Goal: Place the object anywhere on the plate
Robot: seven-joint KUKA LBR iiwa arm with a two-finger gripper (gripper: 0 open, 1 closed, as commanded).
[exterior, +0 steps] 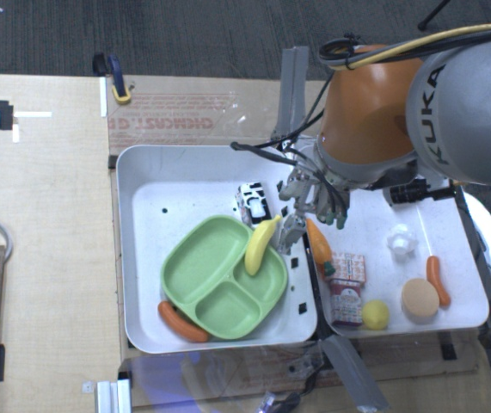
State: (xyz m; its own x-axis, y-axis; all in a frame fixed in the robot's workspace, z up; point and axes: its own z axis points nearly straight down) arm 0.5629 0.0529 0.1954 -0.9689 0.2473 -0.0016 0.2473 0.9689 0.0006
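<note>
The banana (260, 243) is yellow, curved and slim, lying tilted just below the tool (295, 218), its lower end on the green plate (215, 286) and its upper end touching the tool's tip. Whether the tool is clenched or released I cannot tell; the arm's orange band hides its upper part. Beside the tool's right lies a carrot (317, 241); a black-and-white item (253, 201) to its left is too small to name
</note>
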